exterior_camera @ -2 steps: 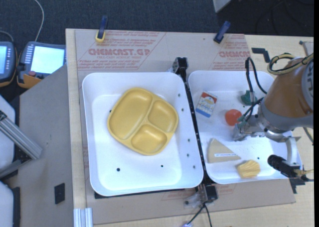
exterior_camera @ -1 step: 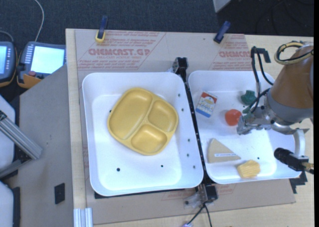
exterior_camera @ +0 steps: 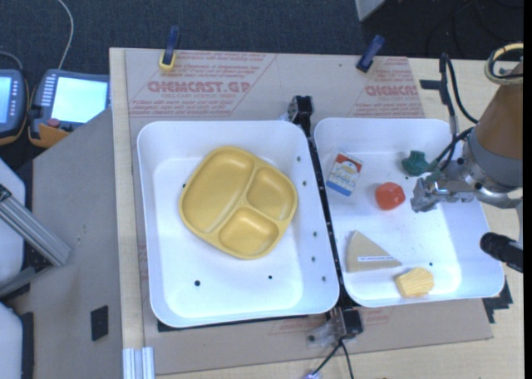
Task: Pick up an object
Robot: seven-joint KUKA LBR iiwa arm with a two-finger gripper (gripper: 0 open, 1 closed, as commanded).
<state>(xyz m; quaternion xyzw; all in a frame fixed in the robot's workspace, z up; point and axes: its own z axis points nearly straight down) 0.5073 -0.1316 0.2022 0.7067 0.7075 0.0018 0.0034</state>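
Observation:
In the right bin [exterior_camera: 465, 273] lie a red tomato-like ball [exterior_camera: 389, 195], a small white and orange carton [exterior_camera: 343, 174], a green toy piece [exterior_camera: 414, 162], a tan cheese wedge [exterior_camera: 370, 253] and a yellow chunk [exterior_camera: 415, 283]. My gripper [exterior_camera: 426, 196] hangs over the right bin, just right of the red ball and below the green piece. Nothing shows between its fingers. The left bin [exterior_camera: 166, 286] holds a yellow divided plate [exterior_camera: 239, 201].
The arm's orange band and grey wrist [exterior_camera: 499, 153] come in over the right bin's right wall, with black cables beside them. A black clamp [exterior_camera: 300, 108] sits between the bins at the back. Screens stand off the bench at far left.

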